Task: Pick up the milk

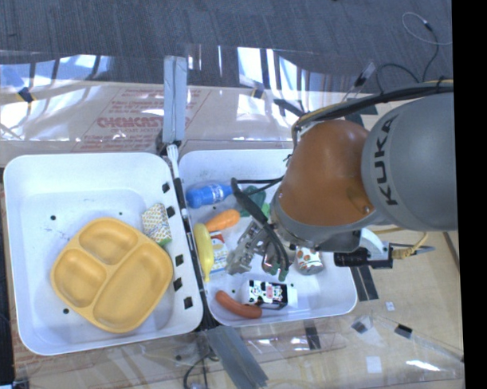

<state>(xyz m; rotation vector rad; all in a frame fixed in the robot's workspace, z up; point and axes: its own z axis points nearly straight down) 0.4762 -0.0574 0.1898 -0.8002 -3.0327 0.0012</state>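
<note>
The milk is a small carton with black and white cow patches, lying flat near the front wall of the right bin. My gripper hangs just behind and slightly left of it, under the orange band of the arm. Its two metal fingers stand apart with nothing between them. The fingertips end a short way above the milk, not touching it.
The right bin also holds a blue bottle, a carrot, a banana, a small juice box, a sausage and a can. The left bin holds a yellow divided plate and a patterned packet.
</note>
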